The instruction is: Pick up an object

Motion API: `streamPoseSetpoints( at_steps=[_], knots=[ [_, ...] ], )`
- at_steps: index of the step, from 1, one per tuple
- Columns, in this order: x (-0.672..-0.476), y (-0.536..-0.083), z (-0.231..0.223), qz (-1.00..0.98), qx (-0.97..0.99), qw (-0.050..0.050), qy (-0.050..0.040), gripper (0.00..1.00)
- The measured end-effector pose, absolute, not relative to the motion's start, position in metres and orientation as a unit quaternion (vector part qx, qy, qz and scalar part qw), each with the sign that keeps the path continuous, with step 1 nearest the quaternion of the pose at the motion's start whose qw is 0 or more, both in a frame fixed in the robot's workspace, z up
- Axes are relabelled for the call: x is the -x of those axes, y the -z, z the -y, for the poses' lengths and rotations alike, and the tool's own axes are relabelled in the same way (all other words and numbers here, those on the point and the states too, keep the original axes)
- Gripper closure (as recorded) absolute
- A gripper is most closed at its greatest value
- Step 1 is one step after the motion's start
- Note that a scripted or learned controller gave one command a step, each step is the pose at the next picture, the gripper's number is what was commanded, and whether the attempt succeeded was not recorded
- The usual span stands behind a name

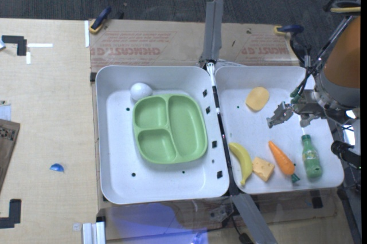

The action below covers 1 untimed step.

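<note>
**Pincer poised over the right bin, nothing yet taken**

The pincer (279,115) hangs above a bare patch of the right bin (241,94), its arm (344,65) reaching in from the side. Nothing lies between its tips; whether they stand released or clenched I cannot tell at this size. It seems to sit over open floor because the program has not yet settled on a target, and every candidate lies within a short reach.

Closest to the pincer, on the side toward the camera, is the orange carrot (281,158), lying slantwise. Just beside that, further toward the arm, the green bottle (311,157) lies flat on its side, which would let it roll under a careless pinch. The yellow cheese wedge (263,168) touches or nearly touches the banana (242,161), which curves along the bin's inner wall; that crowding makes either an awkward pick. On the far side of the pincer sits a yellow rounded piece (257,98), alone and well apart, probably the easiest to take.

Furthest off, across the divider, the left bin (114,168) holds a green divided plate (170,128) with a white ball (140,90) at its corner.
</note>
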State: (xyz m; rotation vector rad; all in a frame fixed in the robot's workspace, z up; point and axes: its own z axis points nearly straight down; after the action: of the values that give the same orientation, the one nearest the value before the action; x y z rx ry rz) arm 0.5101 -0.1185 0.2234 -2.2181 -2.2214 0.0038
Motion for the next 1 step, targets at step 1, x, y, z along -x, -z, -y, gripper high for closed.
streamPoseSetpoints(
  at_steps=[1],
  knots=[
    [-0.4950,-0.0910,0.1243,0.742,0.671,0.001,-0.0003,0.00]
  ],
)
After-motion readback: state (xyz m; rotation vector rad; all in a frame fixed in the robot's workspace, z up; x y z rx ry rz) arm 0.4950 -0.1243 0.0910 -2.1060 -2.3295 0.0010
